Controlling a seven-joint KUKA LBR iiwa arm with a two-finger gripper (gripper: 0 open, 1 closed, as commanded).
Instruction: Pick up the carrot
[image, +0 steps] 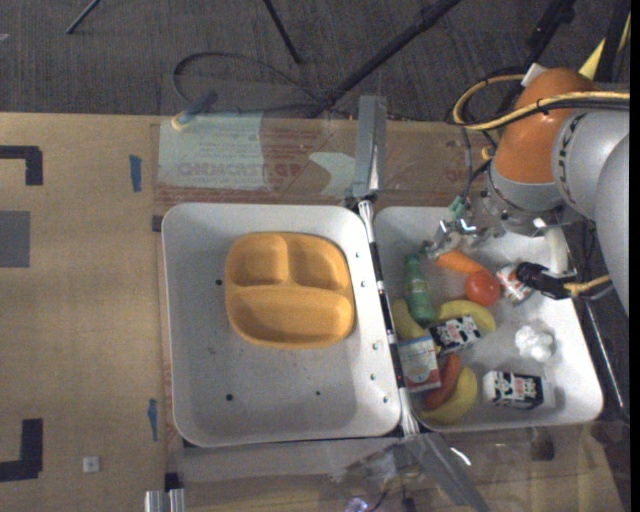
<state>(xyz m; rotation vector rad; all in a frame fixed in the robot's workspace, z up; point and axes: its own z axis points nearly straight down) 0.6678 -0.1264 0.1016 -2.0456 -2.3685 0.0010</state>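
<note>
The carrot (461, 262) lies in the upper part of the right bin (590, 385), in the right half of the frame, its long axis running from upper left to lower right, roughly toward the red tomato (482, 288) that sits just beside its lower-right end. The gripper (452, 232) hangs just up and left of it, close over the carrot's upper-left end, so the carrot lies down and to the right of the claw. Whether the claw stands apart or together cannot be made out from this slant; nothing is visibly held. The coming move, as a judgement, turns on closing across the carrot's narrow width rather than along its length. A green bottle-like item (417, 290) stands to the lower left, and the orange tray (289, 289) rests in the left bin (190, 330), well apart.
</note>
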